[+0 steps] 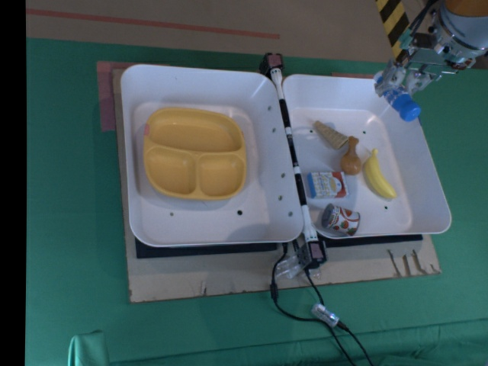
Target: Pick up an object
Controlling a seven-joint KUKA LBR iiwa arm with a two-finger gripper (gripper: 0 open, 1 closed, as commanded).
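The hand (402,90) hangs over the right bin's (427,204) one-o'clock corner, grasping a blue bottle (404,107). A box (327,184) and can (340,219) at six o'clock bear red labels, unreadable.

The arm (467,6) is cut off by the frame's top-right corner — small carton's (326,184) print unreadable.
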